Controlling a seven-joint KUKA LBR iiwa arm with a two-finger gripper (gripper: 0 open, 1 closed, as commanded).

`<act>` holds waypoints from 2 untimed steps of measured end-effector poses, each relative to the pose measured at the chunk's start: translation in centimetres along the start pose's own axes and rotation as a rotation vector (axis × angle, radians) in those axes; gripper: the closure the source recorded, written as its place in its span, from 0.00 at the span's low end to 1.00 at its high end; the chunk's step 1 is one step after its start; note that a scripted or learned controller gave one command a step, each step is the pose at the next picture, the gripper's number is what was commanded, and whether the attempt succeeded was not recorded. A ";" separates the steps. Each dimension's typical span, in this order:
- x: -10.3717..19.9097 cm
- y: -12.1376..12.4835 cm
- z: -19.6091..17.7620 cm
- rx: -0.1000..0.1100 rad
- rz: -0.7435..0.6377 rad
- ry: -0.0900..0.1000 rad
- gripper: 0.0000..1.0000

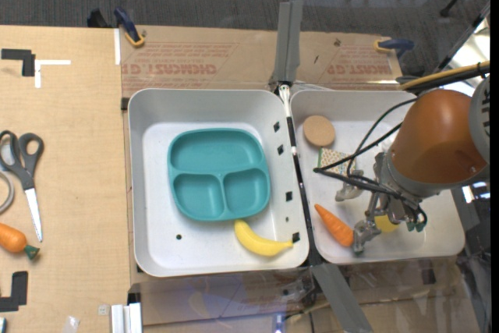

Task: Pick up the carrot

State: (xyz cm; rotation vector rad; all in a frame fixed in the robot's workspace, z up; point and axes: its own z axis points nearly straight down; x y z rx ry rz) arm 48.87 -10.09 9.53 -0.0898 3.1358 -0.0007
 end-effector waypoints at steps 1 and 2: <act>0.1 0.7 0.0 0.001 -0.013 0.000 0.00; 0.3 0.4 0.3 -0.001 0.021 0.001 0.00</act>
